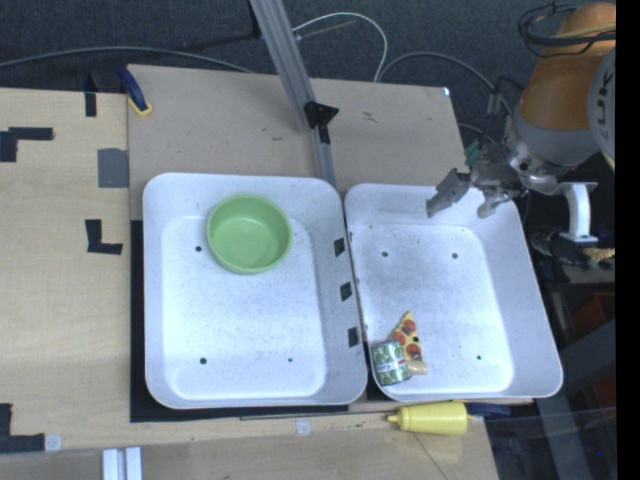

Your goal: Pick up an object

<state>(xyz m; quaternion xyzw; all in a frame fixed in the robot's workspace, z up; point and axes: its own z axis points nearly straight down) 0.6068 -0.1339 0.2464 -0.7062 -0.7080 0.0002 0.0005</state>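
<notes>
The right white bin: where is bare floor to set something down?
Right white bin: its middle and far half are bare, below the pincer. Only its near-left corner is crowded, by the small colourful packet.

Tool (468, 197) open over right bin (500, 278); green bowl (249, 233) in left bin (180, 348).

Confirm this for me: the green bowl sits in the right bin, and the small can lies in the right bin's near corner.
Not quite. The camera view shows the green bowl in the left bin, not the right. The small can does lie in the right bin's near corner.
</notes>
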